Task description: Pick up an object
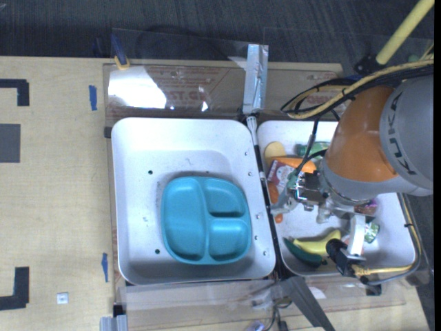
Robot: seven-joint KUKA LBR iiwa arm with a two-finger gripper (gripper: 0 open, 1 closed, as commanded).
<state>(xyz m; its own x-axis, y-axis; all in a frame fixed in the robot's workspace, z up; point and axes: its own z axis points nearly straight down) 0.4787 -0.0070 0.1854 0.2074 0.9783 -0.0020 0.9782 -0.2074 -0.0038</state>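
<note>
Yellow-green banana [311,245] near front edge of right bin [408,221], red packet [281,174] and yellow ball [274,149] along its left wall, gripper [328,209] low over the bin's middle, open or closed cannot tell, teal divided plate [205,218] mid left bin [131,185]

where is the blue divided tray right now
In the camera view, the blue divided tray lies flat in the left-hand bin, toward its lower right, across the rim from the banana.

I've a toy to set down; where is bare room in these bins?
Left bin: bare floor between its back wall and the blue divided plate, plus its left strip. Right bin crowded under the arm: banana, orange packet.
</note>
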